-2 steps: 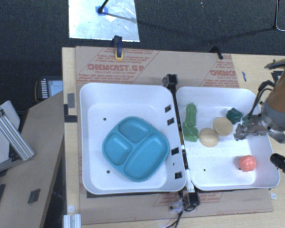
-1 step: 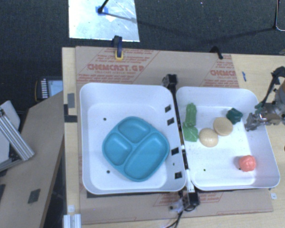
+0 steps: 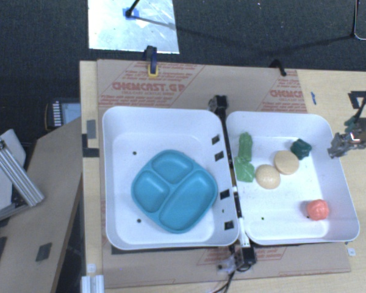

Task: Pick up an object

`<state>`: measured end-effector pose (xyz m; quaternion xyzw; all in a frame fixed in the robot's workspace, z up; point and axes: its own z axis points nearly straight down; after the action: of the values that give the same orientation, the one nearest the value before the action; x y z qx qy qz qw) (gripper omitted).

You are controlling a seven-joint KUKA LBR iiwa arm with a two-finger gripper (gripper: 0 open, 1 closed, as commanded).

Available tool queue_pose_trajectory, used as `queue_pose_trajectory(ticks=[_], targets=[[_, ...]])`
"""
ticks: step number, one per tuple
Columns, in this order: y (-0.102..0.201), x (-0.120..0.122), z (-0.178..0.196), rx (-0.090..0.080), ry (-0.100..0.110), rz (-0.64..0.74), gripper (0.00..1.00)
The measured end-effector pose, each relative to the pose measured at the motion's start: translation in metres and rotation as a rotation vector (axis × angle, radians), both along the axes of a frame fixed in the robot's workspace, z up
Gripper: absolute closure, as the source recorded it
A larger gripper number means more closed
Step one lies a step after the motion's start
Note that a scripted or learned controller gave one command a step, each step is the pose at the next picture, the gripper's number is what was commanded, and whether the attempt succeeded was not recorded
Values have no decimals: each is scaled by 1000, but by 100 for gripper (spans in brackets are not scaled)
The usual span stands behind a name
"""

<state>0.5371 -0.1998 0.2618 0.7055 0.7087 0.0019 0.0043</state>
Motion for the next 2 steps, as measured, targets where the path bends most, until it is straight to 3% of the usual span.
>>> queue_pose_trajectory(ticks=[2], targets=[[107, 15, 7, 5, 6, 6, 100]])
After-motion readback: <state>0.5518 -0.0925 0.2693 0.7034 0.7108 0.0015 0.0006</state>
